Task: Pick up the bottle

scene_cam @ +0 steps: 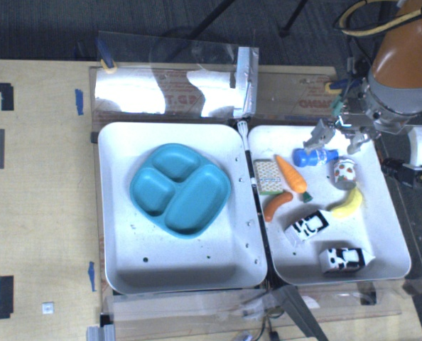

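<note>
Hand (335, 136) above bottle (312, 157), carrot (292, 175) alongside.

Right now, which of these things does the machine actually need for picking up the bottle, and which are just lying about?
Belongs to the job:
- blue bottle, right bin
- gripper, above that bottle

Just lying about:
- carrot
- banana
- orange sausage-like piece
- two black-and-white toys
- small spotted ball
- blue divided plate, left bin

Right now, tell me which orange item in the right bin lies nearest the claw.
The carrot, upright beside the blue bottle under the claw. The orange sausage lies lower, farther away.
</note>
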`<state>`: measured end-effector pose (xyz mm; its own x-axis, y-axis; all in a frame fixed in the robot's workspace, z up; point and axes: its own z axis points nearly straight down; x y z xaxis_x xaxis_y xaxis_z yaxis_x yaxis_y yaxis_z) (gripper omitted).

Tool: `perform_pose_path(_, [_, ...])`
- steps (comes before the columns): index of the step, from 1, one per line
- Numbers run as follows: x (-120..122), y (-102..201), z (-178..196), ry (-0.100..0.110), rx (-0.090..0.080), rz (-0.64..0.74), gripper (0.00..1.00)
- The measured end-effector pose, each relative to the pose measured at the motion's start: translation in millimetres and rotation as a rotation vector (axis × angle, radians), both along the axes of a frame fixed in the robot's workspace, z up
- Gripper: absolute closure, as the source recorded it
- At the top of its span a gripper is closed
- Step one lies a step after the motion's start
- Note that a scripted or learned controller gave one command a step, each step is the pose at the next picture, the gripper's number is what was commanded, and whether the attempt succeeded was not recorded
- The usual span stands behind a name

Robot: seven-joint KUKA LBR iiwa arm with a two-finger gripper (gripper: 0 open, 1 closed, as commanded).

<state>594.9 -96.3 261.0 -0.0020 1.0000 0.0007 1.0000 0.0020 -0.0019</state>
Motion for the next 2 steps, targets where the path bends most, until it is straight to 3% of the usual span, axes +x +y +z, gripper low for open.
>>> perform_pose_path(1, [14.1, 4.5, -3.1, -0.005, -0.002, 0.028, 0.00])
perform_pose_path(2, [15.1, 4.6, 7.3, -0.009, -0.002, 0.028, 1.00])
